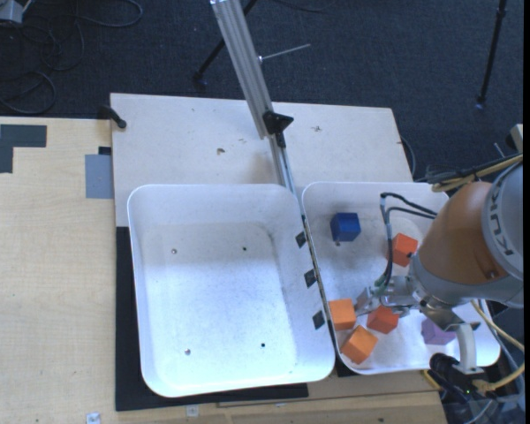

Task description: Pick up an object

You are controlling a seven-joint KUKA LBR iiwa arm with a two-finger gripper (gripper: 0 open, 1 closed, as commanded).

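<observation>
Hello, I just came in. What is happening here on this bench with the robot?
A grey and orange robot arm reaches from the right into the right bin, trying to pick up an object. Its gripper is low among the blocks, beside a red block and two orange blocks. I cannot tell whether it holds anything. A blue block, another orange block and a purple piece also lie in that bin. The left bin sits beside it.

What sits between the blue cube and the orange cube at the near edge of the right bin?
In the camera view, between the blue cube and the near orange cube lies another orange cube on the white plastic bin's floor.
</observation>
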